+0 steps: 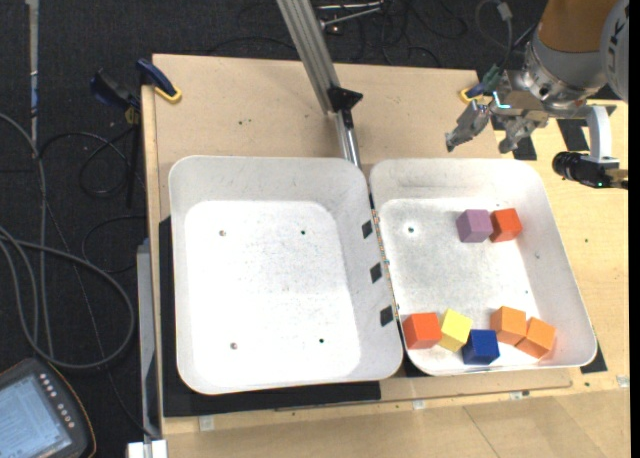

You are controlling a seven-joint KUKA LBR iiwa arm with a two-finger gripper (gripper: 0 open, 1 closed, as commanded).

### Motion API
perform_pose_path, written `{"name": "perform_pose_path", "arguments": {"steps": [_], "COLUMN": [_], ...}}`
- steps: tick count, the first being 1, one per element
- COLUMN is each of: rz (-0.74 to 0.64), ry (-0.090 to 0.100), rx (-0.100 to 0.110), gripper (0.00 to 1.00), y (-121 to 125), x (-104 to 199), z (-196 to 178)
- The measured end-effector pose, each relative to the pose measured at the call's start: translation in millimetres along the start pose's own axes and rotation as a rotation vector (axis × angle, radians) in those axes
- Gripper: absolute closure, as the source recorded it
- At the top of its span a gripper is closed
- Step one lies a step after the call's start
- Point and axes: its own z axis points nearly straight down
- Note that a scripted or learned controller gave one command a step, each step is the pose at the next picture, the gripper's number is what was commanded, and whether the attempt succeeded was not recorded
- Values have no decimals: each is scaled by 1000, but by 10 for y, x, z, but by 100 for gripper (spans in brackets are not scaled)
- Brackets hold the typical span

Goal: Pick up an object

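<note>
Blocks, seven of them, all lie in the right bin [560, 276], none held by the claw [492, 136]. That claw hangs at the upper right of the frame, above the bare desk [260, 106] just beyond the right bin's far rim, its two fingers spread apart with nothing between them. Behind it the grey wrist and orange band of the arm [580, 16] run off the top right corner.

Nearest below the claw, in the upper right part of the right bin, a purple block [474, 225] and an orange block [506, 224] sit touching side by side. Along the bin's near edge at the lower right of the frame lie the rest: a red-orange block [422, 329], a yellow block [455, 329] against it, a blue block [481, 346] just beside the yellow one, then two orange blocks [526, 330] close together near the right corner.

Left of centre sits the left bin [190, 186], its edge meeting the right bin's. A slanted metal pole [305, 31] crosses the desk at upper centre.
</note>
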Motion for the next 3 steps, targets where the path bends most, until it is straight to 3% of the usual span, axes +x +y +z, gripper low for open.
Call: {"name": "perform_pose_path", "arguments": {"steps": [1, 3], "rz": [-1, 3], "ry": [-2, -1], "rx": [-3, 2], "gripper": [0, 0], "y": [2, -32], "x": [-1, -133], "z": [-25, 1001]}}
